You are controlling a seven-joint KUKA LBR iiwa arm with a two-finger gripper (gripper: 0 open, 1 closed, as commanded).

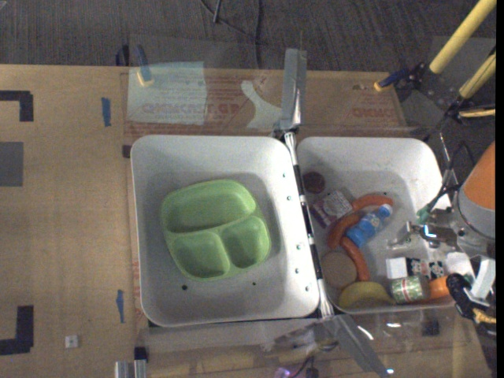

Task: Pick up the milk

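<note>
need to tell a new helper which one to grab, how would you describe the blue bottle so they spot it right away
Start at the right white bin, the cluttered one beside the bin holding the green divided tray. Near its middle, a curved orange sausage-like piece arcs around a small blue bottle lying tilted. It is the only bright blue item there; its neighbours are orange, brown, yellow or white.

Even, moderately bright overhead light, soft overall focus.

The two shallow white plastic bins [211,152] are the brightest surfaces, verging on washed out along their rims, with gentle grey shading in the inner corners. The green divided plastic tray [216,227] casts a faint shadow on the bin floor. A clear plastic sheet [169,93] on the cardboard shows pale glare. Small items look blurry, and the dark carpet at the top is grainy.
</note>
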